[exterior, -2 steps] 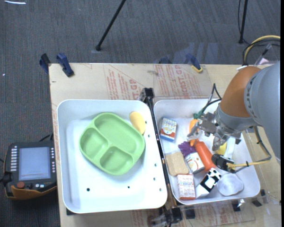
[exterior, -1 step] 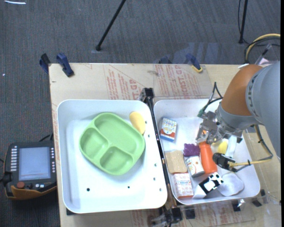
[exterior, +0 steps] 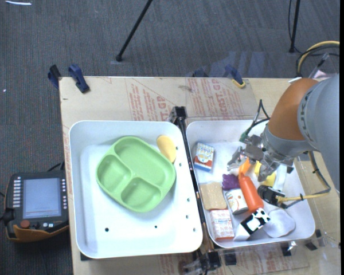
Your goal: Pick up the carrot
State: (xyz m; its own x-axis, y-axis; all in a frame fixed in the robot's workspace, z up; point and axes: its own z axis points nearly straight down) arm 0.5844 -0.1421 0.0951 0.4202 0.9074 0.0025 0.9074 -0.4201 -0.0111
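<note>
Gripper (exterior: 253, 164) is seen low in the right bin (exterior: 218, 132), right of frame centre, just above the carrot (exterior: 250, 192). Finger state cannot be told.

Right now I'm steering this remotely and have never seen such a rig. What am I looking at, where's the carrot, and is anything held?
This is one fixed camera above a bench, looking down at a slant. The grey arm with the orange band is the robot, reaching in from the right. Its gripper hangs over the right bin. The carrot is the orange stick just below the gripper, among small food packets such as a blue and white box and a cracker-like slab. The left bin holds a green divided plate and a yellow piece at its rim. I cannot tell whether anything is gripped; the carrot looks to lie in the bin.
</note>
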